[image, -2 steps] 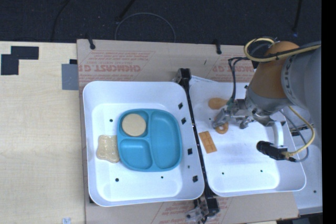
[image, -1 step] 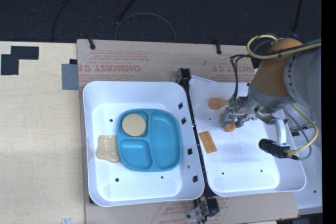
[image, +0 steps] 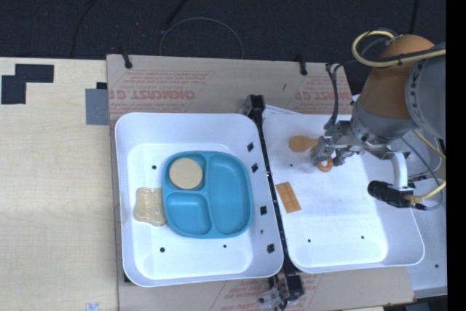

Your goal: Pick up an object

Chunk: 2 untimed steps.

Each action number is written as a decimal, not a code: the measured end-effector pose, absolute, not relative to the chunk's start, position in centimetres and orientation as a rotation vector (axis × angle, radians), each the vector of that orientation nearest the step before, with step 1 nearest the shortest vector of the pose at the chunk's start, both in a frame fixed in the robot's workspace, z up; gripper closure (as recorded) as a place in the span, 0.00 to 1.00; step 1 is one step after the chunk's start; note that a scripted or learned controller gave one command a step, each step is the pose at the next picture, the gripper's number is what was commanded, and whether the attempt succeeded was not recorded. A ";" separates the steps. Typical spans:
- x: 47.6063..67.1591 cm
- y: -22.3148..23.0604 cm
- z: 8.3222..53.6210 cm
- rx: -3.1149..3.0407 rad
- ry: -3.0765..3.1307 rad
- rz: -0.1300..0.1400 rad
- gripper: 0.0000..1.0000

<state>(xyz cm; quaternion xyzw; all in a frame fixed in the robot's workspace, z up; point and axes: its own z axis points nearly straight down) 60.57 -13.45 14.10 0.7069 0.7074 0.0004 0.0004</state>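
Flat orange rectangular piece [image: 287, 197] on smooth right bin [image: 349, 247]; jaws [image: 325, 155] near rounded tan piece [image: 301, 143], grip state unclear.

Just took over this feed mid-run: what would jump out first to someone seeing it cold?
The blue divided plate in the left bin, with a round tan disc in its upper-left compartment. Next, the arm's gripper low over the right bin, at a small brown piece; an orange rectangular piece lies nearer the divider.
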 end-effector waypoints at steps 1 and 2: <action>61.5 -13.2 19.9 2.218 2.221 0.003 1.00; 61.6 -13.4 25.1 2.219 2.221 0.002 1.00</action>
